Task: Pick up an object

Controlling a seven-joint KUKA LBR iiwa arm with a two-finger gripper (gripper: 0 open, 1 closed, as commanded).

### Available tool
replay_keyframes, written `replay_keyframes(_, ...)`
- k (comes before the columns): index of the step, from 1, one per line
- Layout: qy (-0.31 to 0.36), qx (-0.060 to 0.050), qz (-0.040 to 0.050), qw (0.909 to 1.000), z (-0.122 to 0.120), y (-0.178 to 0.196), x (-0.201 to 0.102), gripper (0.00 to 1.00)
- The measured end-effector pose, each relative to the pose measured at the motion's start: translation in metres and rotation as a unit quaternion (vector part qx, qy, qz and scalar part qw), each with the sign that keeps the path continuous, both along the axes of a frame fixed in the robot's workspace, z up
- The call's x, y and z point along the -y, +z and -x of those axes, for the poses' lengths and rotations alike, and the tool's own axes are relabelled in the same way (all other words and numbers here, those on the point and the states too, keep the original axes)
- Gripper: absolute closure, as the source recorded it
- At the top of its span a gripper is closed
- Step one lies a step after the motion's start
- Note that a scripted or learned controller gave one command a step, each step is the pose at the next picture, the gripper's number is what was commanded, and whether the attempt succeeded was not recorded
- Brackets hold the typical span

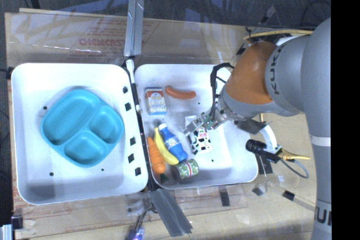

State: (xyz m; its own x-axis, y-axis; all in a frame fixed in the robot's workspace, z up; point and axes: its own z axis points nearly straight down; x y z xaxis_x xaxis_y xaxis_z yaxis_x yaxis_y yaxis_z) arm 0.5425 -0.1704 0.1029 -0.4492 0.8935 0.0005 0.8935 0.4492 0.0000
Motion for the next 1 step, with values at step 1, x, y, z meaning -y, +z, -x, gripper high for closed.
replay_keyframes(1, -0.033, 0.000, 0.0004, 0.9995, 0.0191, 0.1078, -0.0070, 1.00)
